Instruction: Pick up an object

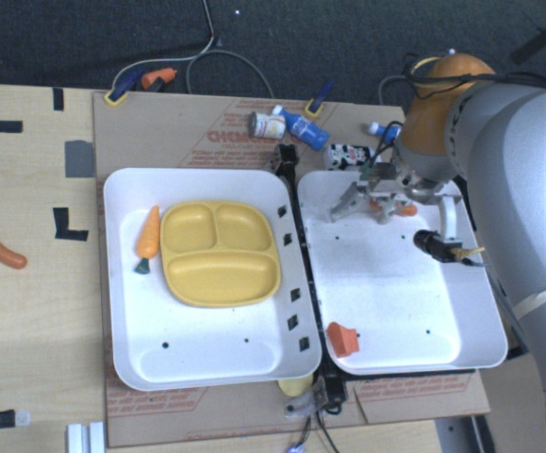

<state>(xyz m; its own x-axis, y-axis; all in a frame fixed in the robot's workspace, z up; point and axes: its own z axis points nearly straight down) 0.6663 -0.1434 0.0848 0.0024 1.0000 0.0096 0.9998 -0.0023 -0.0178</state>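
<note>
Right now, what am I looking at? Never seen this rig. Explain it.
One camera looks down at a slant on a bench with two shallow white bins side by side. The grey arm with the orange band is a robot reaching in from the right; its claw hangs over the far end of the right bin. I can't tell whether it grips anything. That bin holds an orange block near its front corner. The left bin holds a yellow divided plate with a toy carrot beside it. A toy sausage lies on the bench outside.
</note>
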